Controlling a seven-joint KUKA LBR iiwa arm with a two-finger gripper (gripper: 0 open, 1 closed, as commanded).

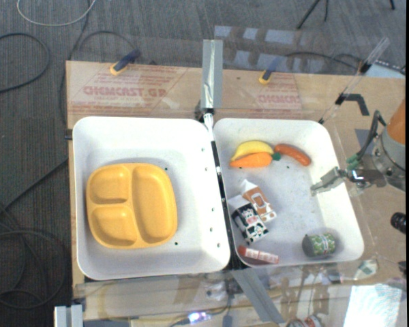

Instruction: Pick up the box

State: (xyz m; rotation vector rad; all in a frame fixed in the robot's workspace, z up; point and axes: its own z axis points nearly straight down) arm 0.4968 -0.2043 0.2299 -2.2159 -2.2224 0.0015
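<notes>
**Gripper at the right bin's edge, box lying untouched**

Gripper (pixel 334 180) sits at the right rim of the right bin (pixel 327 136), and we see it reaching in from the right side of the camera view with the orange band of the arm (pixel 395 142) just showing behind it. We can make out a pale finger slanting down over the rim, but we cannot tell how it is set, wide or narrow. Nothing lies between it that we can see.

We find the box (pixel 253 214) on the floor of the right bin, toward that bin's left side, well apart from the gripper. It is small and lies flat, tilted on a diagonal, with a white and orange panel at one end and a dark printed panel at the other.

Above it we see a yellow banana (pixel 252 148) touching an orange carrot (pixel 253 160), and just to their right an orange-red sausage-shaped toy (pixel 293 154). Near the front wall lies a red and white tube (pixel 259 255), and in the front right corner a mottled grey-green ball (pixel 319 244).

In the left bin (pixel 88 131) we see a yellow divided plate (pixel 131 205) with three compartments.
</notes>
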